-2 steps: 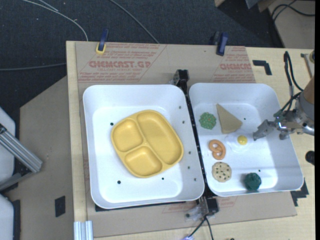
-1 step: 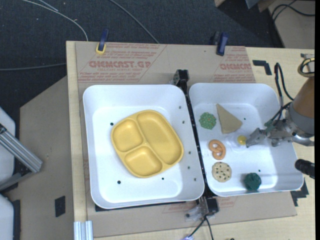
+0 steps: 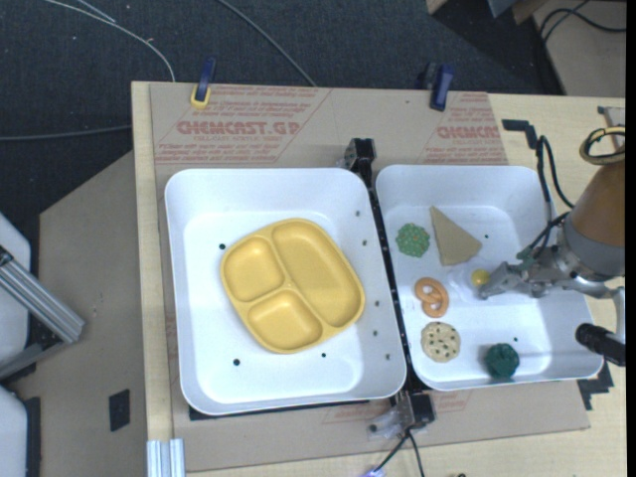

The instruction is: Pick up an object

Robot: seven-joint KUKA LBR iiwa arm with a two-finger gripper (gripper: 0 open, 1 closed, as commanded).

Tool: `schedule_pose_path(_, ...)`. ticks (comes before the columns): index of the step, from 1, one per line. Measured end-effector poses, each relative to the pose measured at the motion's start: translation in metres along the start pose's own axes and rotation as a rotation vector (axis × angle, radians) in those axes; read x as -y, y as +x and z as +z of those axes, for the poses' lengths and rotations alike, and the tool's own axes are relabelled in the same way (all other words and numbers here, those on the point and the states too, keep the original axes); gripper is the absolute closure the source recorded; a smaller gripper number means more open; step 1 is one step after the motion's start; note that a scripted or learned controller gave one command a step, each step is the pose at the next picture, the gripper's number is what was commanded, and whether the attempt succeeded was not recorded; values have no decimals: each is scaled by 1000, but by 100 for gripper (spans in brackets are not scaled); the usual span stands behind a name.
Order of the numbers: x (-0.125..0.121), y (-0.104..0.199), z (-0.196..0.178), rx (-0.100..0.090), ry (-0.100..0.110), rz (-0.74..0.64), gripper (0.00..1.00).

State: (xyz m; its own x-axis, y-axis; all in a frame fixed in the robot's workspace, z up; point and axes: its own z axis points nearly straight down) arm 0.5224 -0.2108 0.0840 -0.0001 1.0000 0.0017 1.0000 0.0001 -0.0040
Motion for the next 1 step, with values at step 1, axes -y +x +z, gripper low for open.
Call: schedule_pose_path(1,-1,0,-12,1,-4,0,100)
